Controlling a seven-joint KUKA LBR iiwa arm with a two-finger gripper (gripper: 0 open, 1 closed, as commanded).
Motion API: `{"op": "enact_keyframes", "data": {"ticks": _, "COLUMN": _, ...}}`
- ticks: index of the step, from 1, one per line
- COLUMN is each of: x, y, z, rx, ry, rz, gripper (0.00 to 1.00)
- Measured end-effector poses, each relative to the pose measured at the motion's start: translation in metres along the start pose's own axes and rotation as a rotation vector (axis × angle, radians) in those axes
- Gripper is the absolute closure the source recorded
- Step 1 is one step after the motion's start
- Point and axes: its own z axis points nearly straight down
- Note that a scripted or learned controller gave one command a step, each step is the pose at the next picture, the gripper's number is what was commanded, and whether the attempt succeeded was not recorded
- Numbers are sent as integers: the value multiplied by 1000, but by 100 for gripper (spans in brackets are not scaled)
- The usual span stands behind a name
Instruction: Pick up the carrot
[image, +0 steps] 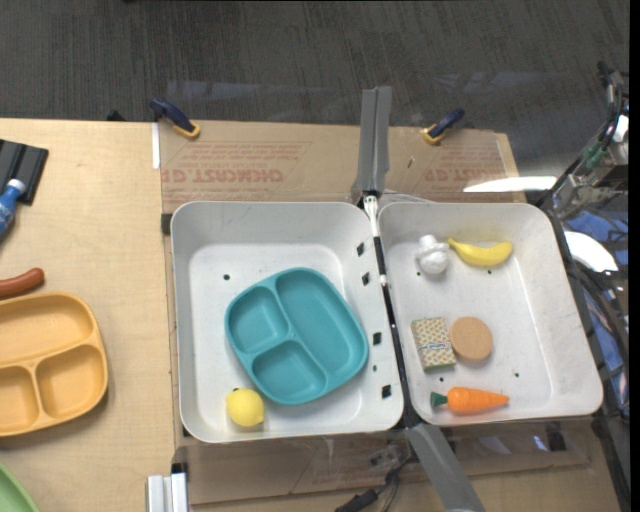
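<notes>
An orange carrot (475, 401) with a green stem end lies flat along the near wall of the right bin (560, 300), its tip pointing right. It touches nothing else. Just above it sit a small patterned box (433, 343) and a round tan cookie (472, 339).
The right bin also holds a yellow banana (481, 252) and a white object (432, 256) near its far wall. In the left bin (195, 300) rest a teal divided plate (295, 335) and a yellow lemon (245, 408). On the bench at left stands an orange tray (45, 365).
</notes>
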Motion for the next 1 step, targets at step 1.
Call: {"op": "enact_keyframes", "data": {"ticks": 1, "x": 44, "y": 26, "z": 64, "rx": 1, "ry": 2, "rz": -336, "gripper": 100}}
